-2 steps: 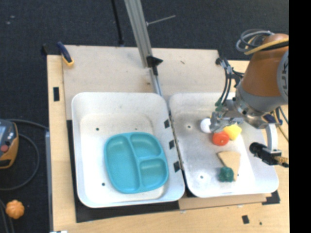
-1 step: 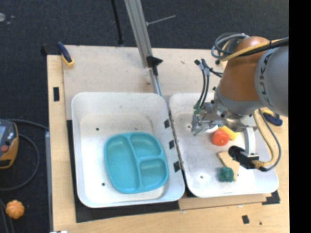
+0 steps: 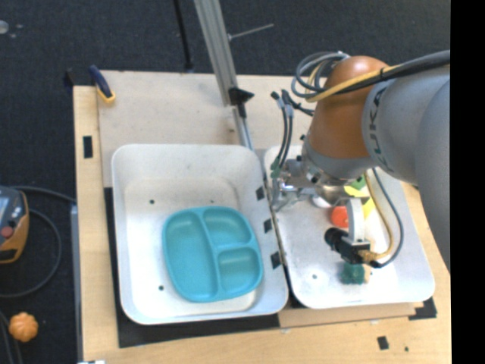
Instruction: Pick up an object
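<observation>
My gripper [image 3: 283, 191] hangs low over the left edge of the right bin [image 3: 318, 287], close to the wall between the two bins. Under the wrist lie a small orange-red object [image 3: 339, 215], a yellow piece [image 3: 358, 191] and a pale rounded object [image 3: 326, 198], all partly hidden by the arm. A small dark green object [image 3: 352, 274] rests nearer the front of that bin, to the right of and below the gripper. Nothing can be seen held in the gripper.
In the left bin [image 3: 136, 203] lies a teal divided plate [image 3: 212, 252]. A slanted aluminium post [image 3: 220, 51] stands behind the bins. The bulky grey and orange arm [image 3: 379, 120] covers the back of the right bin.
</observation>
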